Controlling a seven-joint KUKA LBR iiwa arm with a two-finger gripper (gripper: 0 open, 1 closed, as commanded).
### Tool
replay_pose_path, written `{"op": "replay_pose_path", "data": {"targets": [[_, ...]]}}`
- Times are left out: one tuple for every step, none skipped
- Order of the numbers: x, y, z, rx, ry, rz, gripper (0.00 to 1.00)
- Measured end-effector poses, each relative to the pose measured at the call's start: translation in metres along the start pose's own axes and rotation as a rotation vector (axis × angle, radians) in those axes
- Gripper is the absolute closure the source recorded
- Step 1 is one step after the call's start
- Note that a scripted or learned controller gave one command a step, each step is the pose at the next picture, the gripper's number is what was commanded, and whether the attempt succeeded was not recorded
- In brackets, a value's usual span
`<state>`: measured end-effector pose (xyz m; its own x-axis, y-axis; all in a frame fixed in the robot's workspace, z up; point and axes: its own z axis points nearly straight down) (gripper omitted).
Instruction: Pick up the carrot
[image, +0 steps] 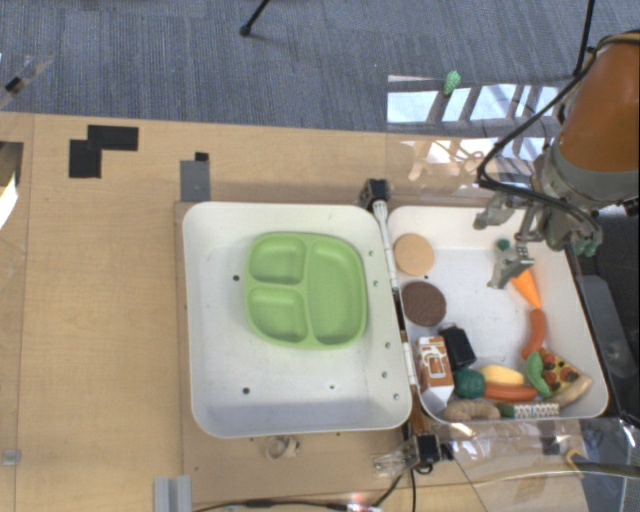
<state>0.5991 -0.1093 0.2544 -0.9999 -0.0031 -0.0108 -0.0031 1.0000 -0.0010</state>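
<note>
The carrot (528, 288) is a small orange cone lying near the right wall of the right bin (470, 240), pointing toward the front right. My gripper (513, 266) hangs low over the bin, right at the carrot's upper left end. Its grey tip overlaps or touches that end of the carrot. The arm's orange band (605, 100) and grey wrist rise above it at the right.
A red sausage (536, 334) lies just in front of the carrot. A tan disc (413, 253) and a brown disc (423, 302) sit by the bin's left wall. Several toy foods crowd the front of the bin (500, 385). The left bin (210, 380) holds a green divided plate (305, 288).
</note>
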Motion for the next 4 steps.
{"op": "replay_pose_path", "data": {"targets": [[-0.011,-0.071,-0.017,0.004,-0.005,0.002,0.0],[-0.039,-0.095,0.078,-0.003,0.008,0.063,0.0],[-0.055,-0.096,0.166,0.0,-0.003,0.108,0.0],[-0.059,-0.095,0.151,0.004,-0.017,0.103,1.0]]}}
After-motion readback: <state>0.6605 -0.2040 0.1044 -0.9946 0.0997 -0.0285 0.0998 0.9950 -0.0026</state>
